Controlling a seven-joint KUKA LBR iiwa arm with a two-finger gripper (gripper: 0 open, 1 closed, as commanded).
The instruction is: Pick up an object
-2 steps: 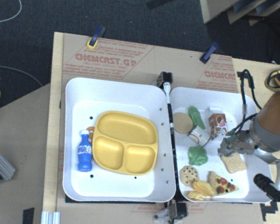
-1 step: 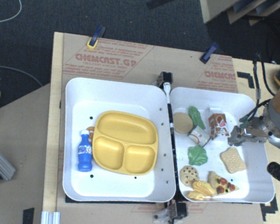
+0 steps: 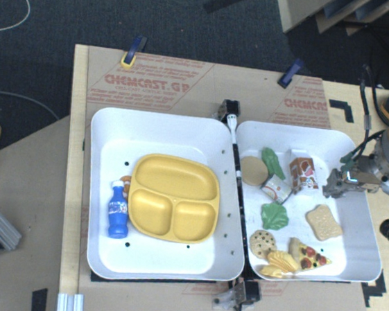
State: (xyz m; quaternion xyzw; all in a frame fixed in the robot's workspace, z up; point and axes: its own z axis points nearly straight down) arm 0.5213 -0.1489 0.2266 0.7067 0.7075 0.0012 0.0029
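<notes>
Gripper (image 3: 336, 186) is seen over right bin (image 3: 368, 227), near its right wall; toast (image 3: 323, 222) lies just below-left, carton (image 3: 305, 172) to its left. Finger state cannot be told.

Counted: two white bins, left (image 3: 101, 175) and right (image 3: 363, 233). One yellow divided plate (image 3: 173, 198), one blue bottle (image 3: 118, 211). Two green leaf pieces (image 3: 274, 162) (image 3: 274, 215). One cookie (image 3: 263, 242), one toast slice (image 3: 323, 222), one pizza slice (image 3: 309, 254), one brown round (image 3: 253, 170).

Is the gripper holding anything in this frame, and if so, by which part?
Nothing is visibly held. The gripper sits over the right bin, beside the small carton, with no object between it.
</notes>
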